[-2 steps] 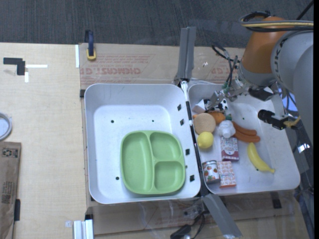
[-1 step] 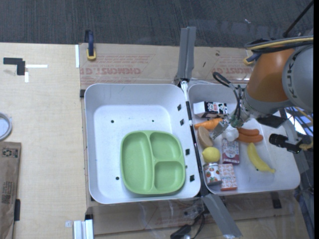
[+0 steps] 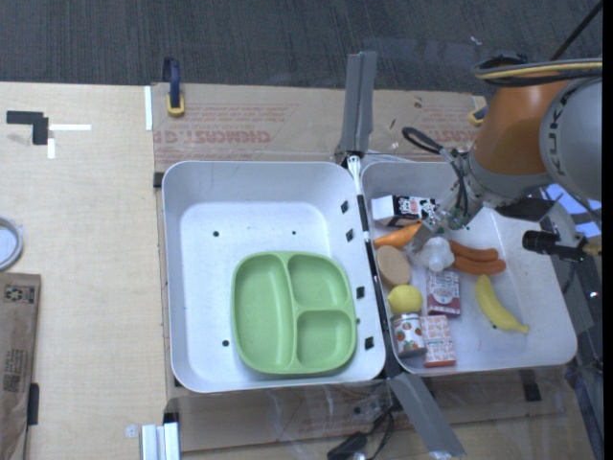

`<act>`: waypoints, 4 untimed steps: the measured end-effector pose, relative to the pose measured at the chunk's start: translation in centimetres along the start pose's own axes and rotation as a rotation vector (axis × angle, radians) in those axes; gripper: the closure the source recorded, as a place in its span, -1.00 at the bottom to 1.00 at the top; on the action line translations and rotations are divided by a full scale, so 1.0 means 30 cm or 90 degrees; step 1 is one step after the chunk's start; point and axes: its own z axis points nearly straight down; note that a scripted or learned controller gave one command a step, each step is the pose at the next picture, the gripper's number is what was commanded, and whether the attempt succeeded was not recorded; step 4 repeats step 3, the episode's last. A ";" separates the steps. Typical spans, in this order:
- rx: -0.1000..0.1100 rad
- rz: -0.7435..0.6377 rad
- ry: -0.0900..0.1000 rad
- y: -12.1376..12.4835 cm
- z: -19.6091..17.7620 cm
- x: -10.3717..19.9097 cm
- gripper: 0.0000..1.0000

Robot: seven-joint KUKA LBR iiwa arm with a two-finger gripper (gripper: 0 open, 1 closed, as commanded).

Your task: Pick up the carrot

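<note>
The carrot (image 3: 397, 237) is small and orange and lies at the left side of the right bin (image 3: 551, 338), near the divider, its thin end pointing right. My gripper (image 3: 442, 220) has reached down into that bin from the right. Its tip is just right of the carrot's thin end and above a white lumpy item (image 3: 437, 254). The grey arm with its orange band (image 3: 512, 127) hides the bin's back right corner. Nothing is visibly held.
Close by the carrot in the right bin lie a black-and-white box (image 3: 413, 206), a sausage (image 3: 477, 259), a banana (image 3: 500, 305), a lemon (image 3: 405, 300), a beige round item (image 3: 393, 266), a can (image 3: 409, 335) and red cartons (image 3: 443, 293). The left bin (image 3: 192, 257) holds a green divided plate (image 3: 292, 311).
</note>
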 end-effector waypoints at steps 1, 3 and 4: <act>-0.001 0.003 -0.001 -0.002 -0.035 -0.006 1.00; 0.002 0.115 0.001 0.227 -0.327 0.091 1.00; 0.002 0.115 0.001 0.227 -0.327 0.091 1.00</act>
